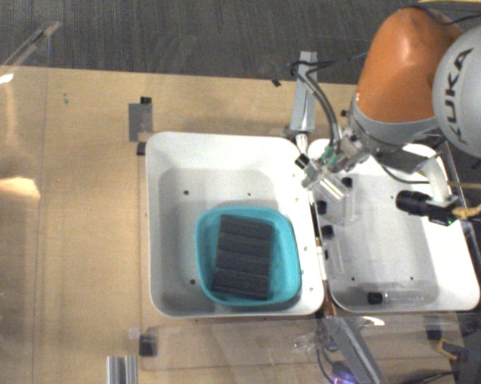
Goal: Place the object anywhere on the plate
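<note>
A dark grey ribbed block (pixel 243 256) lies flat on the teal plate (pixel 286 246), which sits in the front half of the left bin (pixel 176 182). The block is well inside the plate's rim, its long side running front to back. My gripper (pixel 330 181) hangs over the back left corner of the right bin (pixel 432 270), close to the wall between the two bins. It is up and to the right of the plate, apart from the block. The grey and orange arm (pixel 408 62) covers the right bin's far side.
A black connector with a yellow cable (pixel 422 204) sticks out from the arm over the right bin. A small dark piece (pixel 374 297) lies near that bin's front wall. Metal brackets (pixel 302 94) stand behind the bins.
</note>
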`<state>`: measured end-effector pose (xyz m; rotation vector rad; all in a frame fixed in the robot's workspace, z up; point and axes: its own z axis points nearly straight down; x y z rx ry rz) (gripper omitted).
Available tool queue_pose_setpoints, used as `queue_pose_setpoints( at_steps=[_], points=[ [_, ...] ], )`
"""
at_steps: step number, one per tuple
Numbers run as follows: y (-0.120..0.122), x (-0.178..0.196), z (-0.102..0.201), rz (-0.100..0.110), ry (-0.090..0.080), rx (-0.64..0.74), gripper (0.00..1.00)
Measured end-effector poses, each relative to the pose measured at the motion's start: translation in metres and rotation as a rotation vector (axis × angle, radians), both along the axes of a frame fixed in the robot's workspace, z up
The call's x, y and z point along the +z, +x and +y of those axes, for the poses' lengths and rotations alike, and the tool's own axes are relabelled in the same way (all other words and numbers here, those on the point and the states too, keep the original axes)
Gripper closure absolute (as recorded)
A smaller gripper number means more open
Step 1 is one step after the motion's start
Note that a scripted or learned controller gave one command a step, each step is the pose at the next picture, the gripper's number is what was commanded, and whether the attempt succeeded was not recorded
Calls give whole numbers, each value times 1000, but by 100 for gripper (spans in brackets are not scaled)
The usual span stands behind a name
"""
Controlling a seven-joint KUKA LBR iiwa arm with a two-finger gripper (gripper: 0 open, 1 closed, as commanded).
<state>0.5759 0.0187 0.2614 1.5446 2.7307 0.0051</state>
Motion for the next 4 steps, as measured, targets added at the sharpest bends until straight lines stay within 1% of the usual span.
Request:
queue_pose_setpoints(
  at_steps=[1,2,3,4],
  points=[
    [-22,-77,67,1,1,67,100],
    [-21,-76,66,0,1,66,0],
    [-57,62,24,-6,1,-58,0],
    [-55,73,25,-15,2,-53,100]
  ],
)
